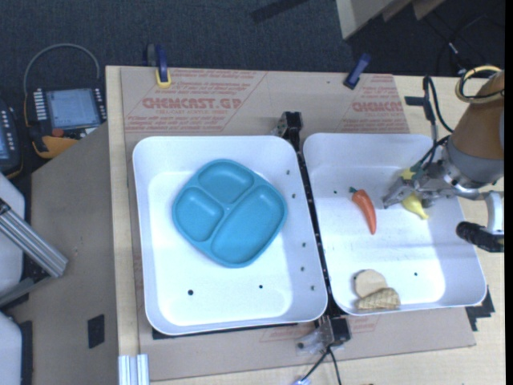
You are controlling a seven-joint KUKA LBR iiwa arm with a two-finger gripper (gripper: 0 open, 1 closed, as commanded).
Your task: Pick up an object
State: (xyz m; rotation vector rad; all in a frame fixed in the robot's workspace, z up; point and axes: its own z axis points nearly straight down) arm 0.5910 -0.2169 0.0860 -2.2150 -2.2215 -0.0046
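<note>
In the right bin [449, 295] lie three objects. A red-orange carrot [365, 210] with a green tip sits left of centre. A small yellow banana-like piece [416, 207] lies toward the bin's right side. A tan bread piece [375, 289] rests near the front wall. My gripper [410, 189] hangs low directly over the yellow piece and partly hides it; yellow shows both above and below the gripper. The grey arm with its orange band [481, 123] reaches in from the right.
The left bin [160, 295] holds a blue divided plate [230, 212], upside or tilted slightly. A black divider strip [309, 215] runs between the bins. Bare white floor shows in the middle and front right of the right bin.
</note>
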